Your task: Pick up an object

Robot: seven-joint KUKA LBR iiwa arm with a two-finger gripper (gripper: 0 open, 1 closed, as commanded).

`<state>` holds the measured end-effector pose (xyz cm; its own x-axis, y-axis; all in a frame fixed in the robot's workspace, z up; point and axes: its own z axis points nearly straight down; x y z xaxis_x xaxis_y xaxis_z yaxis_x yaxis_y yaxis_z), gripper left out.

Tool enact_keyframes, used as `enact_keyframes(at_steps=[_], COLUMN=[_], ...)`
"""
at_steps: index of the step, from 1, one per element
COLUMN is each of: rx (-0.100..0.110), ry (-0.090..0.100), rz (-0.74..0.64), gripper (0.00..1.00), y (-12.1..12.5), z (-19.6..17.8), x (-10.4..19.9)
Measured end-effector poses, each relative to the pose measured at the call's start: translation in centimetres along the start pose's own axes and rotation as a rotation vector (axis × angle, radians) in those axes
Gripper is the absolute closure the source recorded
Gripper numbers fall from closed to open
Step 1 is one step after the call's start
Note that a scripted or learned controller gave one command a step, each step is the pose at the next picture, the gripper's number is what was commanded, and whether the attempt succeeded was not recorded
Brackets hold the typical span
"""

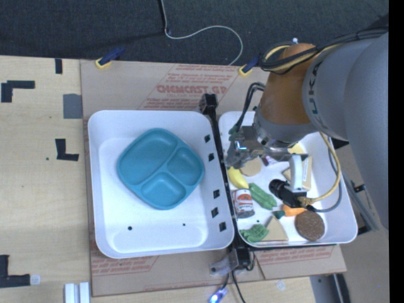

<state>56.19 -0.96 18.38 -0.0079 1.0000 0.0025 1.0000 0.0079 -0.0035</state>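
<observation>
Reaching into the right bin [346, 232], the gripper [243, 149] hangs low over its near-left corner, just above a banana [237, 178]. Judged step: descent toward a pick, nothing lifted. Whether it grips or touches anything cannot be told; the wrist hides it. Candidate objects lie clustered beside it: green pieces [262, 196], a small can [244, 203], a brown disc [310, 226]. Next move calls for a centred close. The left bin [101, 169] bears a blue divided plate [161, 168].

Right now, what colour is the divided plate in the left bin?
Light blue: the divided plate shows best in the camera view, lying in the left bin.
</observation>
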Motion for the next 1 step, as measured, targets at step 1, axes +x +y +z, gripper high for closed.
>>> enact_keyframes(at_steps=[1], rx=[-0.021], ry=[-0.002], rz=[0.005], gripper=[1.0], y=[-1.94], z=[-18.65], x=[-0.29])
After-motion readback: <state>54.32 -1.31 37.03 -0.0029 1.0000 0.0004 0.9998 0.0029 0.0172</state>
